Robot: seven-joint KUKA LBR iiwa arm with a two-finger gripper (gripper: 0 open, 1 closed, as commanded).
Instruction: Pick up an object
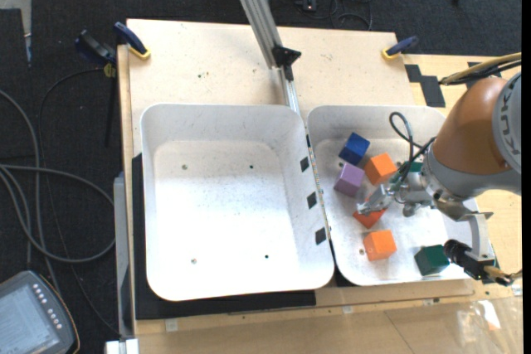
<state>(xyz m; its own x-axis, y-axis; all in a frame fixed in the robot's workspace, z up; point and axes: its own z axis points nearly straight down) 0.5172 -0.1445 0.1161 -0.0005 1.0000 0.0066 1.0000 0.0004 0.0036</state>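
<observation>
In the right bin (344, 265) lie several small blocks: a blue one (354, 148), a purple one (349, 178), an orange one (381, 167), a second orange one (380, 244), a dark green one (431, 259) and a red one (368, 218). My gripper (376, 201) is low in the middle of this bin, directly over the red block and partly covering it. The purple block and the upper orange block are close on either side of it. The grey and orange arm (473, 141) comes in from the right.
The left bin (166, 261) stands beside the right one, their rims meeting at the centre. A slanted metal rail (253, 0) runs down from the top to that shared rim. Clamps (131, 40) sit at the bench's back corners.
</observation>
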